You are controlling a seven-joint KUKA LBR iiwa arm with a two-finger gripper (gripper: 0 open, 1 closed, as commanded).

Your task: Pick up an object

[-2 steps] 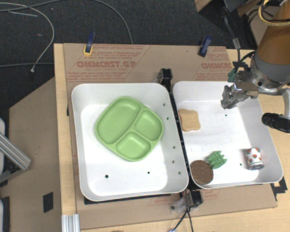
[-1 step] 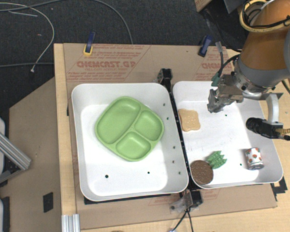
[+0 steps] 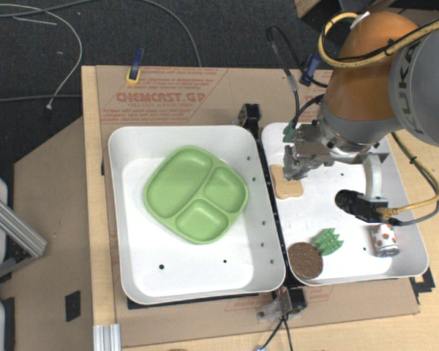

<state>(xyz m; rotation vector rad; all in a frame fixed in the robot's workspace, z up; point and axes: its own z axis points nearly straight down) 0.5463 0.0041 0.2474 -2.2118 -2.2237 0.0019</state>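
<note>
**Gripper low over tan slab in right bin**

Looming largest under the camera was the arm (image 3: 366, 72), its orange band high above the right bin (image 3: 329, 210), reaching in from the right. From there the scene ran as follows.

At far left, dark floor showed beyond the edge of the printed cardboard sheet (image 3: 168, 93) on which both bins sat. The left bin (image 3: 121, 152) held one thing, a green plate (image 3: 196, 194) with three compartments. It lay flat near the bin's middle, turned at an angle to the walls and clear of all of them.

Across the shared divider, the right bin held the rest. A tan slab (image 3: 287, 187) lay flat against that bin's left wall, about halfway along it. The gripper (image 3: 296, 168) hung directly over the slab's far end, pointing down and very close to it. Whether it was touching the slab could not be told, nor whether it was open or closed. Nothing was seen lifted off the bin floor.

Nearer the camera, a round brown disc (image 3: 305, 259) lay flat at the bin's near edge. A small green sprig (image 3: 327, 240) lay just beside it to the right, touching or nearly so. Farther right, well apart from both, a small can (image 3: 384, 240) with red spots sat close to the right wall.
</note>
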